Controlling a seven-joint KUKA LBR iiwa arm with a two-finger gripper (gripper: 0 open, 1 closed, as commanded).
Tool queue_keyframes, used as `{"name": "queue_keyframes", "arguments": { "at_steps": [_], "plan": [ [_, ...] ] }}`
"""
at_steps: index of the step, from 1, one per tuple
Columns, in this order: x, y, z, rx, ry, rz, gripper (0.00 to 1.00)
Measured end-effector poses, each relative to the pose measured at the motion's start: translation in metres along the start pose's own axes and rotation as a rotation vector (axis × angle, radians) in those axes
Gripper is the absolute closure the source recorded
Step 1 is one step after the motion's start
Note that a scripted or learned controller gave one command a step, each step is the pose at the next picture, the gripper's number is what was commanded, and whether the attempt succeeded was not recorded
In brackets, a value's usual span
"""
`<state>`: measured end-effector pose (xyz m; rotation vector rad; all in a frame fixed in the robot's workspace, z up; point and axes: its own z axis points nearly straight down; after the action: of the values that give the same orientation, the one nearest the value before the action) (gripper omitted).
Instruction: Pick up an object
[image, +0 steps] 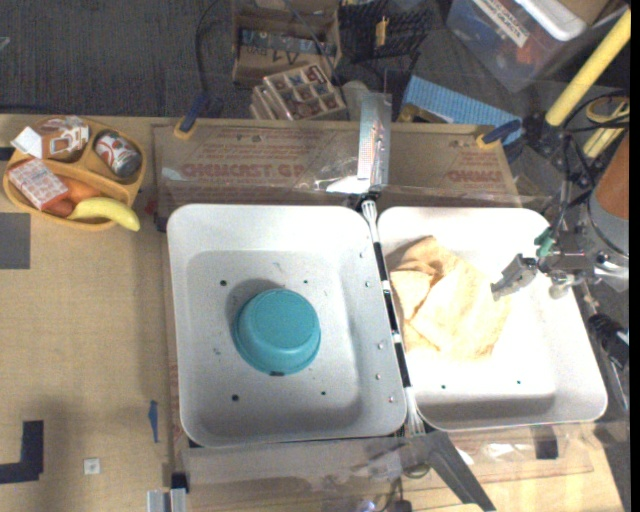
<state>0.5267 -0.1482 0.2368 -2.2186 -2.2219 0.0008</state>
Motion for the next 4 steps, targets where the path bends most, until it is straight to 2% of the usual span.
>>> {"name": "queue_keyframes", "arguments": {
  "at_steps": [1,2,3,4],
  "plan": [
    [-0.023,-0.011,-0.022,-0.005,-0.002,0.199,0.0],
    [-0.019,-0.012,0.147,-0.008,-0.001,0.077,0.0],
    [0.018,0.09,0.148,-0.01,-0.003,-0.138,0.0],
    [0.029,0.099,0.148,-0.01,-0.005,-0.036,0.0]
  ]
}}
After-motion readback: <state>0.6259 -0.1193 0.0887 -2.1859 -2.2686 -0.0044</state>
